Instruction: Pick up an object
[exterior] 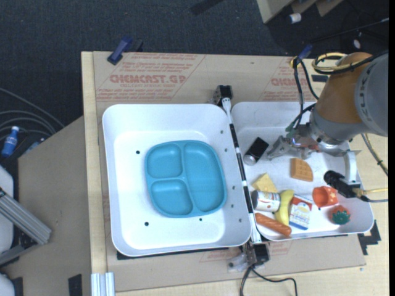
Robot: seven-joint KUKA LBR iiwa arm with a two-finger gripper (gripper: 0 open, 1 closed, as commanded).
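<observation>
1. Arm and pincer. The arm [345, 100] enters from the view's right. The pincer [291, 151] stands low over the upper part of the right bin [265, 122]. From this angle it cannot be told whether the pincer is open or closed.

2. Candidate objects, all in the right bin, located from the pincer:
- Black block [257, 148]: just beside the pincer on its view-left side, lying tilted.
- Small grey round piece [249, 159]: just beyond the block, near the bin's left wall.
- Tan waffle square [302, 169]: just beside the pincer, toward the view's bottom.
- Yellow wedge [265, 182]: near, toward the lower left.
- Banana [285, 206], with a small white carton [266, 201] on one side and a blue-and-white box [300, 215] on the other: farther toward the bottom, packed close together.
- Sausage [272, 225]: farthest down, by the bin's lower rim.
- Red piece [324, 196] and a strawberry [340, 214]: toward the lower right.

3. Other items. The left bin [123, 165] holds a blue divided plate [185, 177], well apart from the pincer on its view-left side. Both bins rest on the surface [185, 79].
</observation>
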